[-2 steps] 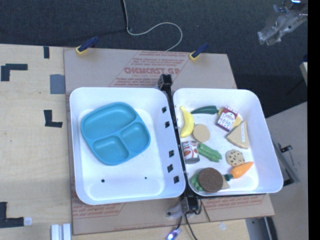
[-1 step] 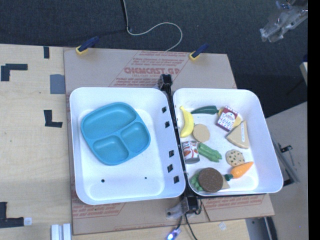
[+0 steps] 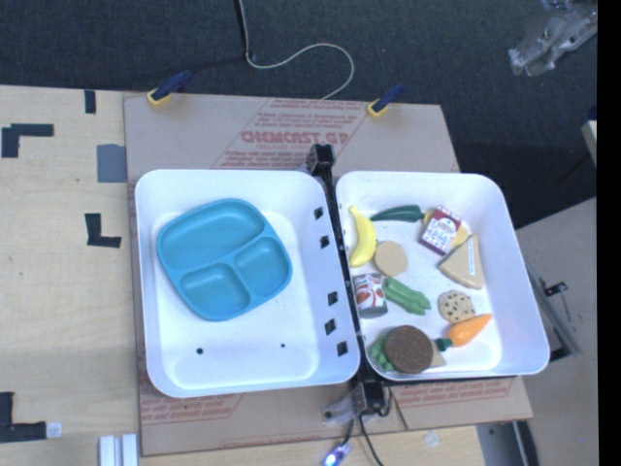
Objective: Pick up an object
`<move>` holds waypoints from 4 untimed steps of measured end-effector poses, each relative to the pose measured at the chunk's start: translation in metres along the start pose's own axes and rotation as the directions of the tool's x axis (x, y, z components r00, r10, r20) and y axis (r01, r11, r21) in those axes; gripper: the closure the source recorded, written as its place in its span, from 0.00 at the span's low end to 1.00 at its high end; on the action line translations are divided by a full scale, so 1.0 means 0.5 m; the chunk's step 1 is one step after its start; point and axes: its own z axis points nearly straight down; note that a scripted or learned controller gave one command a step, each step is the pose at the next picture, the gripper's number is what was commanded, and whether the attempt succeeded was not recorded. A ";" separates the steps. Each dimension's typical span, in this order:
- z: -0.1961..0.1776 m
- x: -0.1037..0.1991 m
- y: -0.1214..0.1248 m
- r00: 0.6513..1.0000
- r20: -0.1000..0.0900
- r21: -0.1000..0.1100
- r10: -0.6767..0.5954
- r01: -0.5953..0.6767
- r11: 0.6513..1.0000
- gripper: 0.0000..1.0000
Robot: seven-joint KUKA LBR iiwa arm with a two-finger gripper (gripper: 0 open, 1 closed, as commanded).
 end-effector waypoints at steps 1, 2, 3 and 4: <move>-0.020 0.001 0.001 1.000 0.000 0.000 -0.001 0.001 1.000 1.00; -0.040 0.002 0.001 1.000 0.001 0.000 -0.001 0.001 1.000 1.00; -0.060 0.003 0.002 1.000 0.001 0.000 -0.002 0.002 1.000 1.00; -0.080 0.004 0.003 1.000 0.002 0.000 -0.002 0.002 1.000 1.00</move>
